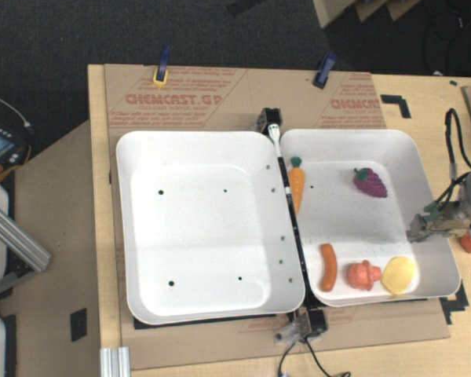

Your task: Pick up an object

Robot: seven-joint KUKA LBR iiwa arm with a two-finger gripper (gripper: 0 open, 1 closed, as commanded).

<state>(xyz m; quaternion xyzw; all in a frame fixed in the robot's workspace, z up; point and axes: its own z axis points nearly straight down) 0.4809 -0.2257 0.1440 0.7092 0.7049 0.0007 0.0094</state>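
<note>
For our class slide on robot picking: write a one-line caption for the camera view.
Gripper at the right bin's right rim; carrot, grapes, sausage, red toy, lemon inside.

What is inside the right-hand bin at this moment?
In the right bin: a carrot, purple grapes, an orange sausage, a red toy, a yellow lemon. Nothing looks covered.
</note>
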